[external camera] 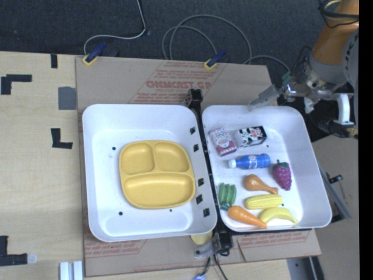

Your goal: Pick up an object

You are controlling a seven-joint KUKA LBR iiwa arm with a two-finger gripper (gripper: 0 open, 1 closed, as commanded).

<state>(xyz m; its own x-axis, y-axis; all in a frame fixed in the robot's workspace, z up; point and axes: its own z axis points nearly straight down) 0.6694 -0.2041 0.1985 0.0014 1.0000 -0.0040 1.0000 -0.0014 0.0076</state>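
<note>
The right bin [309, 156] holds several toy foods: a pink packet [221, 140], a black-and-white carton [252, 136], a blue bottle [250, 162], purple grapes [282, 175], a drumstick [259, 184], a green vegetable [226, 194], corn [263, 202], a banana [277, 215] and a carrot [245, 216]. My gripper [269, 95] hangs above the bin's far rim, up and to the right of the carton. It touches none of the items, and nothing is seen held in it.
The left bin [99, 156] holds a yellow divided plate [156, 172]. Both bins rest on a cardboard sheet [169, 83]. Cables [192, 31] loop on the dark floor behind. The arm's orange band [338, 34] is at the far right.
</note>
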